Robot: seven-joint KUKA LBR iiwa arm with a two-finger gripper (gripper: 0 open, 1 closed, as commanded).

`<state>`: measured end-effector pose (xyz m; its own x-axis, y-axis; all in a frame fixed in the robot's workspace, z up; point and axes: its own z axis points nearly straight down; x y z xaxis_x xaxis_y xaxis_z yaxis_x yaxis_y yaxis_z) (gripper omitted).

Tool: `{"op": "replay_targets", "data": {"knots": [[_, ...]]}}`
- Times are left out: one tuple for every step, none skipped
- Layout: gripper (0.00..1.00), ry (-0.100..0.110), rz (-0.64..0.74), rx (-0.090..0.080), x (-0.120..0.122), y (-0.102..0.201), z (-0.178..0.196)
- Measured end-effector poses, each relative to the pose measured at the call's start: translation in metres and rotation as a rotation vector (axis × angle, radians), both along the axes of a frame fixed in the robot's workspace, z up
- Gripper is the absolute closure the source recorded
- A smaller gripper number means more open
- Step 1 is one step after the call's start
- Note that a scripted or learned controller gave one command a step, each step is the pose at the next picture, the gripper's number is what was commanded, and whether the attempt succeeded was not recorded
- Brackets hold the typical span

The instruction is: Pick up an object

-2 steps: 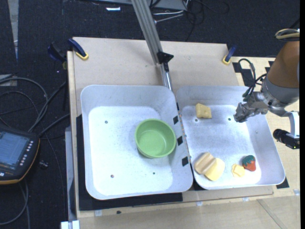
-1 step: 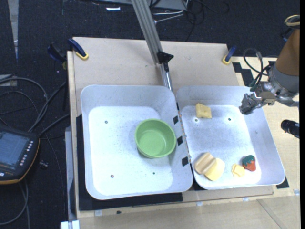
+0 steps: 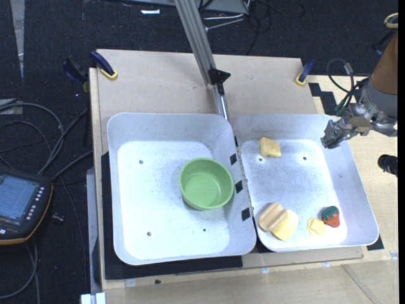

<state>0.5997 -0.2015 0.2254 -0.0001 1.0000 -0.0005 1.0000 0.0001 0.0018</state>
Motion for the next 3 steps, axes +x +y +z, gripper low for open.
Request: {"op": "replay_targets", "data": {"knots": [[1.00, 0.002, 0.004, 0.002, -0.014, 0.056, -0.007], [1.00, 0.003, 0.004, 0.001, -0.024, 0.110, -0.014], [1.00, 0.001, 0.004, 0.001, -0.030, 0.164, -0.001]]}}
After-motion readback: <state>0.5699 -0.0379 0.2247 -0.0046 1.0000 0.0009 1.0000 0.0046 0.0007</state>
